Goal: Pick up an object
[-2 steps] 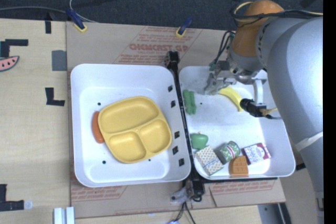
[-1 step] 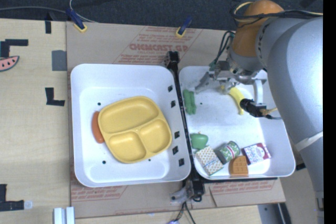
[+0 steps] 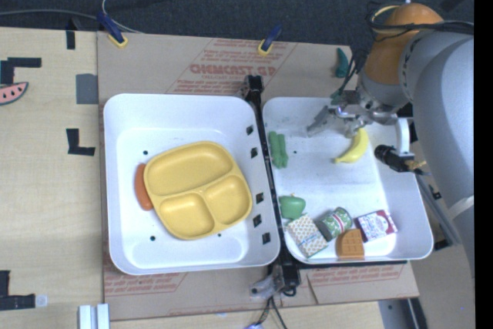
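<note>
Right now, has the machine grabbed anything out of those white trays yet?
Not yet, as far as can be seen. The claw is over the right bin, near the banana, with nothing visible between its fingers. The banana, green can and small cartons lie in that bin, so the pick itself is left.

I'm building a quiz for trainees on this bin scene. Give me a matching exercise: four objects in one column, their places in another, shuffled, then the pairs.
Objects:
1. yellow divided plate
2. banana
3. green pepper
4. waffle

Places:
A. right bin, by the front wall
B. left bin, middle
C. right bin, just below the pincer
D. right bin, near the divider between the bins

Pairs: 1-B, 2-C, 3-D, 4-A
</note>
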